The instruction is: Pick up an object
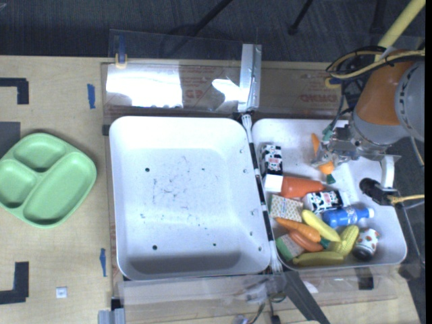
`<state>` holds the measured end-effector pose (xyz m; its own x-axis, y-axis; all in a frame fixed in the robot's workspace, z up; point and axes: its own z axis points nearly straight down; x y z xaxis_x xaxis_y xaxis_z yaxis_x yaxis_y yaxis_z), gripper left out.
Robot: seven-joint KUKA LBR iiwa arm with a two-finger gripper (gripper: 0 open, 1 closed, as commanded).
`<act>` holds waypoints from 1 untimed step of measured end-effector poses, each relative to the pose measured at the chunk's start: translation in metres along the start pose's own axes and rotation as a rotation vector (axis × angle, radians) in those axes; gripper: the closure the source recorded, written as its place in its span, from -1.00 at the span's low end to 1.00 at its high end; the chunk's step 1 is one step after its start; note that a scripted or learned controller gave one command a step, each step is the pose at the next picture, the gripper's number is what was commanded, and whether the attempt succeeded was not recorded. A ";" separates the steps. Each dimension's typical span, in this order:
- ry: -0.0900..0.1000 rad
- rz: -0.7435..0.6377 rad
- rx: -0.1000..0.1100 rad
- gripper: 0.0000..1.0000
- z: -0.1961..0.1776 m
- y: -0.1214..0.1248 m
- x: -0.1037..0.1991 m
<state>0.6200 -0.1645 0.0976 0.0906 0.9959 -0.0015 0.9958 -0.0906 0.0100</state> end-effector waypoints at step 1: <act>0.002 0.013 0.009 1.00 -0.101 -0.034 0.051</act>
